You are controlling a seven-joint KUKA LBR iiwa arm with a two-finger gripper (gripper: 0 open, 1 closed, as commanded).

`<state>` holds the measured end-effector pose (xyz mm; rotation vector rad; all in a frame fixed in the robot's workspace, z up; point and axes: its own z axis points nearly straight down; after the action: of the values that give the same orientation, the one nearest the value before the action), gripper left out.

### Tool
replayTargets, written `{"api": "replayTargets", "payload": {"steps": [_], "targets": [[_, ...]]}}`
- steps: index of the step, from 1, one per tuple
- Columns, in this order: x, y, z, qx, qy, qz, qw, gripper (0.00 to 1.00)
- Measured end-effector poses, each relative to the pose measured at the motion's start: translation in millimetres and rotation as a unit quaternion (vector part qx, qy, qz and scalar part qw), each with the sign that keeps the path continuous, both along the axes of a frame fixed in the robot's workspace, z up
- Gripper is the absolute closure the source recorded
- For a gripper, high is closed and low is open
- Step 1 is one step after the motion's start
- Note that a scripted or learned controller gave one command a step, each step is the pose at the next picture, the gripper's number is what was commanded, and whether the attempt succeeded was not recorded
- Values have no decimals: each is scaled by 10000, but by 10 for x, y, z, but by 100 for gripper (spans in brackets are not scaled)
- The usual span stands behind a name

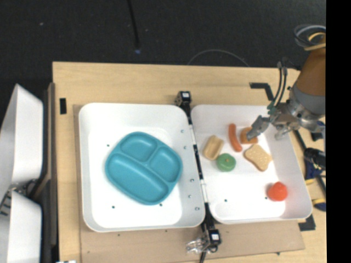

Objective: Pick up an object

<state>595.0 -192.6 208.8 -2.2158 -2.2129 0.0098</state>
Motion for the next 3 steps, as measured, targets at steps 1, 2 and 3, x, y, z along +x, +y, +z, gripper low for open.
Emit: {"api": "replayTargets", "payload": {"steps": [1,2,3], "targets": [[30,3,80,-14,-65,15,10000,0],[-36,-74,-511,-25,-39,0,10000,0],[-45,-92,-1036,-25,-41,-5,10000,0]]}}
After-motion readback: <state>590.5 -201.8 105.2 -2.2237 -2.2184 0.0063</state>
